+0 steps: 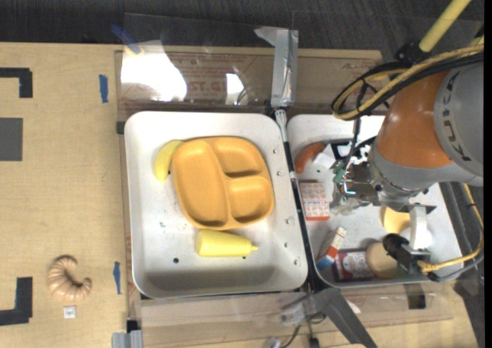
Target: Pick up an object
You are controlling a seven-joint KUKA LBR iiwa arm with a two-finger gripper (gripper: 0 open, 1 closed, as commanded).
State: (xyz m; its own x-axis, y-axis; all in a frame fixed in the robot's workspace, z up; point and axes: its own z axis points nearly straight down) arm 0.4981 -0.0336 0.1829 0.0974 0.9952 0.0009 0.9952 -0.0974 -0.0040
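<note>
Arm enters from 3 o'clock and hangs over the right bin; its orange band sits above the bin's centre. The gripper is largely hidden under the wrist, so whether it is wide, narrow or holding anything cannot be told. In the right bin: a bottle lying at 6 o'clock, a red card at 9 o'clock, and an orange-red item at 10 o'clock. The left bin holds a divided orange tray at centre, a banana touching it at 10 o'clock, and a yellow block at 6 o'clock. A croissant-like toy lies on the bench well apart at 8 o'clock.
</note>
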